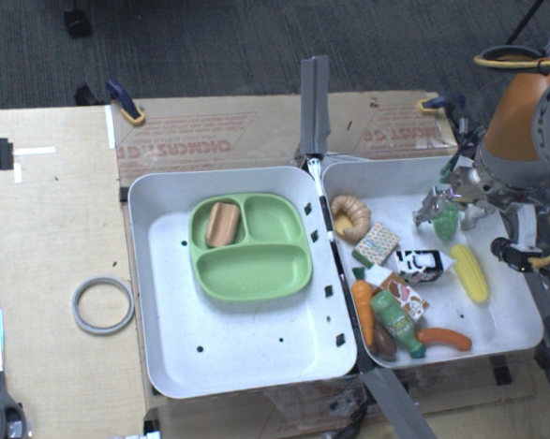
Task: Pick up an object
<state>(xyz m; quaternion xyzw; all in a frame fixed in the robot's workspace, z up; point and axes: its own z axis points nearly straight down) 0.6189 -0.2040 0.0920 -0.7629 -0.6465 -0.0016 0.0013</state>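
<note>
The claw [446,213] is in the right bin [518,338], at about 2 o'clock of it, with its fingers closed on a small green object [445,221]. Just beside, toward 5 o'clock, lies a corn cob [470,272].

Robotics lab: clamped cardboard backing [250,131], white bins [158,297] on a bench [42,239].

Two white bins [158,297]; one green tray [253,267]; two carrots [363,309].
</note>
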